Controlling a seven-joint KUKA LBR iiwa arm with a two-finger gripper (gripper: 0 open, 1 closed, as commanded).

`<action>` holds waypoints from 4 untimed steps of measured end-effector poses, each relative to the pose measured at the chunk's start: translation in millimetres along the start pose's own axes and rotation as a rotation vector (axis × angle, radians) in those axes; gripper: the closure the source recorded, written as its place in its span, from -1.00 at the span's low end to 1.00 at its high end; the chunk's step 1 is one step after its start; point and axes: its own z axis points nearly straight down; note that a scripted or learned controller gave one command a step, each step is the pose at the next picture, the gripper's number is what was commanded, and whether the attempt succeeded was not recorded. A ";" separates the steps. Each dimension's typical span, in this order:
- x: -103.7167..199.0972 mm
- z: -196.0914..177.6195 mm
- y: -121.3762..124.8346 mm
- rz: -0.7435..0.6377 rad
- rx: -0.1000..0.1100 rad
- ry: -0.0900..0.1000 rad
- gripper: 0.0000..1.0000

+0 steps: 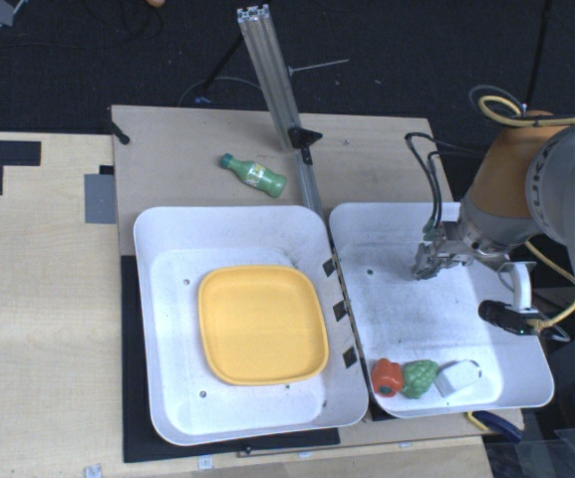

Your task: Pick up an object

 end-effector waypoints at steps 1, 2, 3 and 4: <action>0.5 -61.9 -3.0 0.000 -0.004 -0.001 1.00; -3.2 -119.5 -10.9 0.001 -0.004 -0.001 1.00; -3.8 -123.7 -11.0 0.001 0.001 0.000 1.00; 54.4 -117.2 -15.0 -0.004 0.001 0.002 1.00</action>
